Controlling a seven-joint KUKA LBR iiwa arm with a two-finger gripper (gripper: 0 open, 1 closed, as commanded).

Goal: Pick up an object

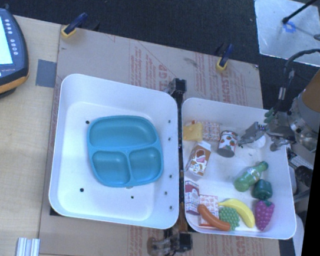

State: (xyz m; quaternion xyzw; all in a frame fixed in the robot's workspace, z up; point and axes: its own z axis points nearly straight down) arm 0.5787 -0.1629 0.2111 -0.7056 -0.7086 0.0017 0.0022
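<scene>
Gripper (264,133): spread wide, holding nothing, poised over the right bin (293,192) to choose a target;
Nearest: small can (227,143), green bottle (250,175), both loose

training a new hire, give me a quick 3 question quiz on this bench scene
1. True or false: the blue tray lies in the left bin.
2. Which lies nearest the banana? A) can B) grapes C) bottle
3. The end effector is over the ____ bin.

Key: 1 true; 2 B; 3 right
</scene>
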